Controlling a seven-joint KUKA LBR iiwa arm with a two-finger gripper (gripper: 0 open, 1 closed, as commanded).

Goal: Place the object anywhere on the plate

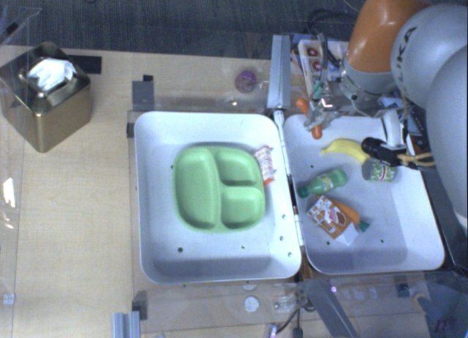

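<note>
Small orange thing, perhaps a carrot (316, 132), just under the gripper (319, 113), at the far-left corner of the right bin (409, 256); too small to tell whether gripped, and hand state likewise impossible to tell. Beside it in the same bin: banana (345, 148), green bottle (325, 182), can (379, 171), snack packet (330, 216). Across the divider, green plate (218, 187) sitting in the left bin (157, 197), its three compartments bare, with a red-and-white wrapper (265, 164) touching its right rim. Judged barely begun: nothing on the plate yet; a secure pick, the carry across and the release all left. Brass box (45, 102) far left, uninvolved.
</note>
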